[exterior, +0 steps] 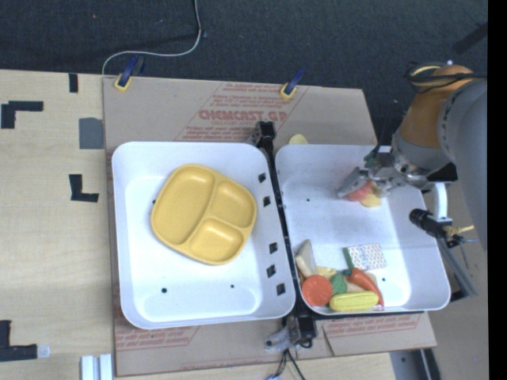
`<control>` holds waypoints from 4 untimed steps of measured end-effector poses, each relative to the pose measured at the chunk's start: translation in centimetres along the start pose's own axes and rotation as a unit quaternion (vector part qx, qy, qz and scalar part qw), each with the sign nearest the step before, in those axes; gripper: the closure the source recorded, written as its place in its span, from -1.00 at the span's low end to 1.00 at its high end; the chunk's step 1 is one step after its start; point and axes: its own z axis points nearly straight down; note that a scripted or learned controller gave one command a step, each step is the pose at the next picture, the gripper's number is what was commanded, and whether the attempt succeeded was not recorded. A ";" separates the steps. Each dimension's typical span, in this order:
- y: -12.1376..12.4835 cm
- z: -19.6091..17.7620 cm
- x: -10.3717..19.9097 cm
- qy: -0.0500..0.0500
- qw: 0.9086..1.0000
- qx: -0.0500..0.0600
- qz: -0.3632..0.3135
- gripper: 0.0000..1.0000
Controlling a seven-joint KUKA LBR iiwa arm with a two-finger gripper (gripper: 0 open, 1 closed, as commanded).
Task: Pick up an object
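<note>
Listing the right bin point(412, 287), we note the gripper point(366, 187) low at its upper right corner, fingers seemingly closing around a small yellow-and-red toy point(369, 198) directly beneath them, with the toy food pile point(342, 285) well apart along the near edge.

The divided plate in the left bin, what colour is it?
The divided plate is plain yellow, seen clearly in the camera view.

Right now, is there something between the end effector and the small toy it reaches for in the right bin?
Nothing visible. The end effector sits directly at the small red-and-yellow toy; the other toys lie apart, near the right bin's front edge.
</note>
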 end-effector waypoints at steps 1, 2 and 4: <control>3.7 -0.5 5.7 0.000 1.000 -0.001 -0.002 -1.00; -0.7 -0.6 8.0 0.000 1.000 -0.001 0.001 -1.00; -0.5 -1.6 7.9 0.000 1.000 -0.001 0.001 -1.00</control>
